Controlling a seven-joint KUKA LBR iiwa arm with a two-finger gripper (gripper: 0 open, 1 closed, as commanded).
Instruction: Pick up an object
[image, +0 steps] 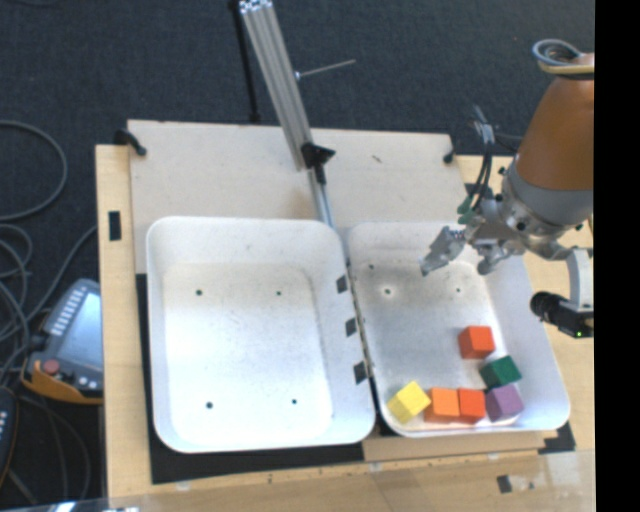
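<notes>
Two shallow white bins are set side by side on the counter, the left bin in the middle left of the frame and the right bin toward the lower right. All the blocks are gathered along the lower right corner of the right bin, probably because they have been pushed or dropped against its sloping wall.

Six blocks are counted: a yellow cube at the lower edge, two orange cubes touching one another just right of it, a purple cube at the end of that row, a green cube just above the purple one, and one more orange cube standing slightly apart, higher in the frame.

The gripper is held over the upper part of the right bin, well apart from every block, with nothing between its fingers. The two fingers are seen spread, one pointing left and one right, as would suit an approach before a grasp. The lone orange cube is judged the easiest pick, since it is crowded by no neighbour.
</notes>
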